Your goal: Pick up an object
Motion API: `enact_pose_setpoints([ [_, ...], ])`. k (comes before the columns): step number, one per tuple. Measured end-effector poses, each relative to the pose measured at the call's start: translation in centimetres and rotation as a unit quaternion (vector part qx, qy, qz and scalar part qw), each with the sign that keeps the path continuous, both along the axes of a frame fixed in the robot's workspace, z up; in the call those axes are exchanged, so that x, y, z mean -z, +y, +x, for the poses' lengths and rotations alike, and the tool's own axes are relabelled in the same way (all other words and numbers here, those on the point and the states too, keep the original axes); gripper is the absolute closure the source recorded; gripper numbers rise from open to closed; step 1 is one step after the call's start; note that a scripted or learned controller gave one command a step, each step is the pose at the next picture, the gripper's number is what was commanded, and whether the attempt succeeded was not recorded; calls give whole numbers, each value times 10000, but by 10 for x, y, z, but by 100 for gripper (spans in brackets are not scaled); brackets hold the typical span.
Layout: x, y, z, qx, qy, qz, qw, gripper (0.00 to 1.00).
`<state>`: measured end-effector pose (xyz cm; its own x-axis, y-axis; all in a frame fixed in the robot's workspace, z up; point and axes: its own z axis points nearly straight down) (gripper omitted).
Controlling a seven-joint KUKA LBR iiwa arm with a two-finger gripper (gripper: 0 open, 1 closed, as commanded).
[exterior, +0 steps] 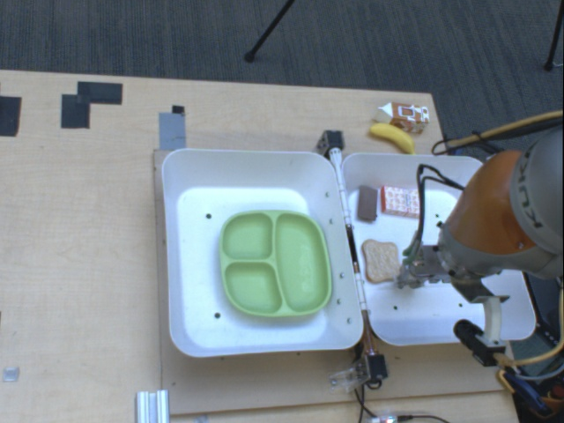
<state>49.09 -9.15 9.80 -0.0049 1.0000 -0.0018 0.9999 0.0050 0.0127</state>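
Camera view: hand (411, 274) low in right bin (441, 324), finger state not discernible. Bread slice (381, 260) just beside it toward bin's left wall, long axis running near-to-far edge.

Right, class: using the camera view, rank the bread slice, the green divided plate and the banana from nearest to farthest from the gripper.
Measured from the gripper in the right bin:
1. Bread slice, right bin, just to the gripper's image-left.
2. Green divided plate, in the left bin.
3. Banana, on the bench beyond the right bin's far edge.
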Motion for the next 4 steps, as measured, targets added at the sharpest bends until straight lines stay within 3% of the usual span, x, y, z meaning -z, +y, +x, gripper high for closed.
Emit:
enact_pose_setpoints([
  [1,-87,64,22,-11,37,17,10000,100],
  [2,-87,63,21,-5,47,11,10000,0],
  [3,-17,3,-5,17,69,4,10000,0],
  [4,-29,5,-2,-7,41,11,10000,100],
])
